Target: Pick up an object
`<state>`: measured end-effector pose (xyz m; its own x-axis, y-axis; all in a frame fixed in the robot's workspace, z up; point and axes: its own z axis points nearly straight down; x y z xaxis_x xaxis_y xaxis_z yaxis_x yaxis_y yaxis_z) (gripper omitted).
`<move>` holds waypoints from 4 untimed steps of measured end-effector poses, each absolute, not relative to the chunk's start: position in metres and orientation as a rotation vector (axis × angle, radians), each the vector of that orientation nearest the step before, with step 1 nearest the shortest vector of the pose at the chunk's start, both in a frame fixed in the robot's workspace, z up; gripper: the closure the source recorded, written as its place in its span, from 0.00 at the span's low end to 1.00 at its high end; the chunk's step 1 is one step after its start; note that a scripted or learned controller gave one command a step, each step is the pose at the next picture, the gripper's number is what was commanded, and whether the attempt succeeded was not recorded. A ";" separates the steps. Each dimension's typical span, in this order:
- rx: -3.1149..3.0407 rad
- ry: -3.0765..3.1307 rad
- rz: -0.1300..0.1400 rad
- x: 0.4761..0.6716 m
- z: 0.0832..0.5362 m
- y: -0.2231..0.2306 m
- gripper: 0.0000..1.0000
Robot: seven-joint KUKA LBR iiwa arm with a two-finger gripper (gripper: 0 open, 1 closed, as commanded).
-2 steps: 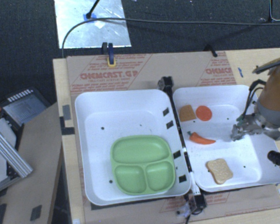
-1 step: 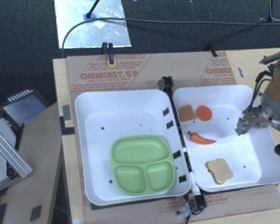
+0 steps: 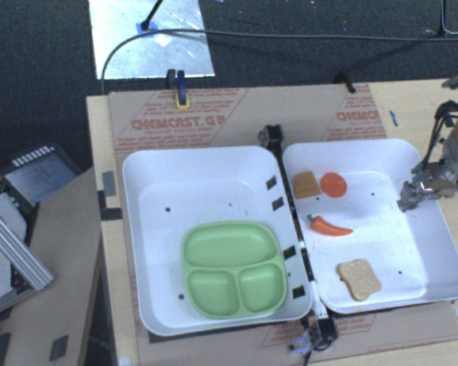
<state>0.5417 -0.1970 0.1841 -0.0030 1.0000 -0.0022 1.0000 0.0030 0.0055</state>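
hanging at the right bin's (image 3: 441,279) right edge, the gripper (image 3: 412,196) (grip state: cannot tell) has the carrot (image 3: 329,225) toward the bin's left wall, long axis running across the bin.

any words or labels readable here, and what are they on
"CHEMCAST GP", red print on the brown protective sheet behind the left bin.
The same red print repeats on the sheet behind the right bin, about, cut off and too blurred to read fully.
Grey device at the left: markings too small to read.
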 end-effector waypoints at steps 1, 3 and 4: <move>2.215 2.220 0.003 0.535 0.237 -0.204 1.00; 2.211 2.230 0.003 0.566 0.219 -0.100 1.00; 2.208 2.231 0.007 0.589 0.228 -0.043 1.00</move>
<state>0.5889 -0.0435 0.2279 -0.0104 0.9999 0.0017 0.9999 0.0104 0.0048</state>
